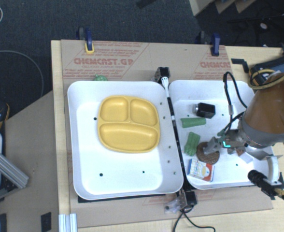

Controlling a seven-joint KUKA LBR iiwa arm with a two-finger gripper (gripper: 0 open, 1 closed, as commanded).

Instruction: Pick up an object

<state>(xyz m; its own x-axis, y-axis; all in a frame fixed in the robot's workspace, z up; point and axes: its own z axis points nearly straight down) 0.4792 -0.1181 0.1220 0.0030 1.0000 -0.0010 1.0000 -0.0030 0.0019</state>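
The right bin (238, 93) holds a small black object (205, 110), a flat green piece (193, 122), a second green piece (192, 143) lying at a slant, a brownish round object (208, 154) and a white, blue and red packet (200, 169). My gripper (214, 147) reaches in from the right and hangs low over the brownish round object, just right of the slanted green piece. The gripper's body hides part of that round object. A teal light glows on the wrist.
The left bin (84, 144) carries a yellow divided plate (129, 123). A black cable arcs over the right bin's far side. The arm's grey body covers the right bin's right edge. Clamps sit at the bench's back edge.
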